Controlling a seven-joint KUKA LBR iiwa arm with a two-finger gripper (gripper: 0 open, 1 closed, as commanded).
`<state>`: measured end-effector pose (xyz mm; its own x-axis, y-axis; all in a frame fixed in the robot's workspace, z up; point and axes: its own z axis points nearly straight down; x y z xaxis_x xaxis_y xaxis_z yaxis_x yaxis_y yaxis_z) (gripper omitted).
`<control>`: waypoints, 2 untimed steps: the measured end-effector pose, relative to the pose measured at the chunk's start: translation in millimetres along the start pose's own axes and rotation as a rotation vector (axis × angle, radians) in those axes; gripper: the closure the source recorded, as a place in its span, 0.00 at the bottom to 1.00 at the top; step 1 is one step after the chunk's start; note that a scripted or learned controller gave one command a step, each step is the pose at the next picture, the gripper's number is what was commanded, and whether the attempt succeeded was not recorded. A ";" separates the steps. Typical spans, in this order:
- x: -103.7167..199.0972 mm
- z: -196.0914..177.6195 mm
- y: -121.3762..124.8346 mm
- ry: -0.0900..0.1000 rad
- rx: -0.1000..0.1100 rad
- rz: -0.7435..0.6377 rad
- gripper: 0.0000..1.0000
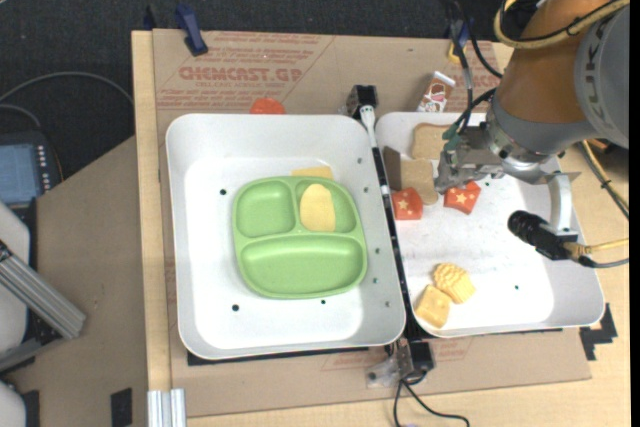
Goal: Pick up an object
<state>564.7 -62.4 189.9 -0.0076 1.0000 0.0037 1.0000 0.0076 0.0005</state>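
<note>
Nearest the camera, in the right bin (560, 310), there are two yellow pieces touching each other: a flat cracker-looking square (433, 306) and a lumpy yellow bit (453, 281) just behind it. Left bin (190, 245) has a green divided plate (297, 240) with a pale yellow oval (317, 207) sitting in its upper right section.

Further back in the right bin is where the action is. A red block (406, 204) sits by the divider between the bins, and a second red block with a white star (461, 198) sits just beside it. The hand (452, 177) hangs right over that star block, tips down near its top edge. From this angle I honestly can't tell how far apart the fingers are or whether they've got anything.

My guess is the star block is the target. To do it well I'd center the fingers on opposite flat faces, go straight down so it doesn't tip, and watch the tan piece (425, 143) just behind, plus the other red block nearby, so neither gets nudged.

Way at the back, a small carton (434, 94) stands on the table (250, 65).
</note>
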 end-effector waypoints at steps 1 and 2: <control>-47.5 9.4 8.8 -0.006 -0.002 0.011 1.00; -110.0 6.0 11.2 -0.008 -0.003 0.013 1.00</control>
<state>576.8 -172.2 183.6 0.0051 1.0000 -0.0045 1.0000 -0.0051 0.0037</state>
